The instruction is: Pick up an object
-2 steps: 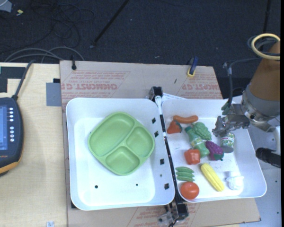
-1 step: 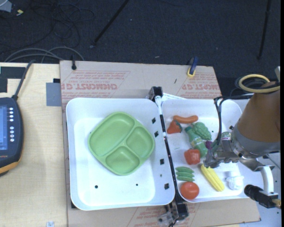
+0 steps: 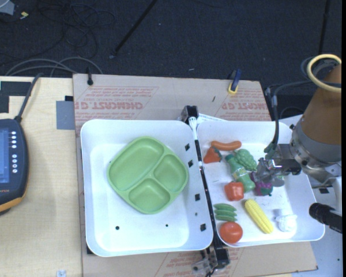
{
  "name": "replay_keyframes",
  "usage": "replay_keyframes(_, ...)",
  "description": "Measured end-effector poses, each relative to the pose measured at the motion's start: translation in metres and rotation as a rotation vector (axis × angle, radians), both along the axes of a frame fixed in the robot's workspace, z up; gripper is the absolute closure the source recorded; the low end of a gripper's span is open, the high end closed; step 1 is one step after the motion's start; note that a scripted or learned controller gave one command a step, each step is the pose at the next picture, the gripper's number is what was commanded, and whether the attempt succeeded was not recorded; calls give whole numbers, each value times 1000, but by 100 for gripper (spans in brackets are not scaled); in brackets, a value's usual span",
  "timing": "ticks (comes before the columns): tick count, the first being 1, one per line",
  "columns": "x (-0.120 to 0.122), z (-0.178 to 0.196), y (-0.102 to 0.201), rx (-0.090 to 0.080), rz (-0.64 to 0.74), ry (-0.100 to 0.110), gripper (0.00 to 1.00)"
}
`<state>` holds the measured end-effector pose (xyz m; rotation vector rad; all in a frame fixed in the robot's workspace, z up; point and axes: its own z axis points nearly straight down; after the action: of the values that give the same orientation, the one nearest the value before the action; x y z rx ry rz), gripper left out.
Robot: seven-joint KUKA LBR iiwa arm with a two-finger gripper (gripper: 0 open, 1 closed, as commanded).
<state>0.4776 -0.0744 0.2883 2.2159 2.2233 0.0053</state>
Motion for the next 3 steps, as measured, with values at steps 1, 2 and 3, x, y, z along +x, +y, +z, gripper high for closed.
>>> replay_keyframes(1, -1, 21, 99, 2, 6, 8, 100)
replay_keyframes(2, -1, 129, 187, 1, 4, 1, 100)
replay_keyframes(3, -2, 62, 137, -5, -7, 16, 100)
